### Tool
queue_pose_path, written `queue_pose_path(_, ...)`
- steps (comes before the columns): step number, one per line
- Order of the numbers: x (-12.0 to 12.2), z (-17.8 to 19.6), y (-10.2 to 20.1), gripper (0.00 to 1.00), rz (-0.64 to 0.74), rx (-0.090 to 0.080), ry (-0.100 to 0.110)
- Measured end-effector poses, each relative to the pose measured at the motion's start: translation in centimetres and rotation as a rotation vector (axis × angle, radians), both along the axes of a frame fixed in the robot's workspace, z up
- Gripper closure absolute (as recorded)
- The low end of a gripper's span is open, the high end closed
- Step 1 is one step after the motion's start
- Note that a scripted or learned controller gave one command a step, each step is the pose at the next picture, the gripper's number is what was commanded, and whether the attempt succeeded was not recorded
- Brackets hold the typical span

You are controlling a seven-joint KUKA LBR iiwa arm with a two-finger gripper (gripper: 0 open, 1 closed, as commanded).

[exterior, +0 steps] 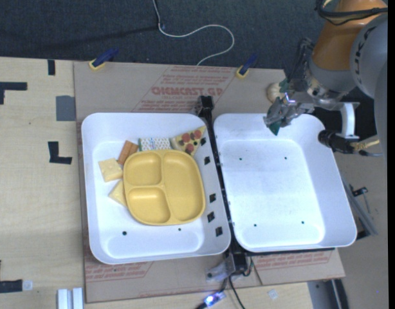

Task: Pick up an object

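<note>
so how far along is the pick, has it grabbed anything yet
Nothing looks picked yet. The yellow divided plate and the small items around it lie in the left bin. The gripper hangs over the right bin's far edge. The reach, grasp and lift are all left.

Cardboard sheet (pixel 178 85) beneath both bins, printed in red. Blue-and-yellow clamps on its far edge: one (pixel 103 58) at eleven o'clock, one (pixel 247 64) at one o'clock. White cable (pixel 204 31) looping at twelve o'clock. Black tape marks (pixel 9 91) on wooden bench (pixel 30 205), nine o'clock.
</note>
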State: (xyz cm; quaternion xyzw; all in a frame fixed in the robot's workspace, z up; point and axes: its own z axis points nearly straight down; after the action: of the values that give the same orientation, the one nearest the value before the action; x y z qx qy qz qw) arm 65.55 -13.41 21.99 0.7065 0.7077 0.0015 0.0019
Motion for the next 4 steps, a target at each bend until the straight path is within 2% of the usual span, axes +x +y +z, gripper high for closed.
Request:
queue_pose_path(1,0.0,0.5,0.1,1.0,0.0,0.001,0.005)
queue_pose_path(2,-2.5,0.0,5.0,1.0,0.003,0.002,0.008)
queue_pose_path(4,-5.9,-1.5,15.1,1.0,0.004,0.002,0.009)
